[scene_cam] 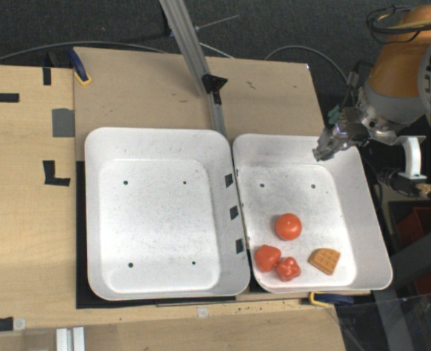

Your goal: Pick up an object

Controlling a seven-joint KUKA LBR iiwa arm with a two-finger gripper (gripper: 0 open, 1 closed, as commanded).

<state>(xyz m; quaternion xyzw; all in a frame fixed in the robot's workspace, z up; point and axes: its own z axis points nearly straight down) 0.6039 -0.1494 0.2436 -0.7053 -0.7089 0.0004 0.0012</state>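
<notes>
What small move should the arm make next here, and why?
Probably move the gripper toward the near end of the right bin and down over the red tomato. The gripper sits at that bin's far right corner, well apart from every object, and the tomato lies clear of the two red pieces and the waffle-like cracker.

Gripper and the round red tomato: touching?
Apart. The camera view shows the gripper over the right bin's far corner, bare white floor separating it from the tomato.

Robotics lab: KUKA arm [398,72] at a plywood bench [149,86] w/ two white bins [156,141] (black tape marks, loose cables).
</notes>
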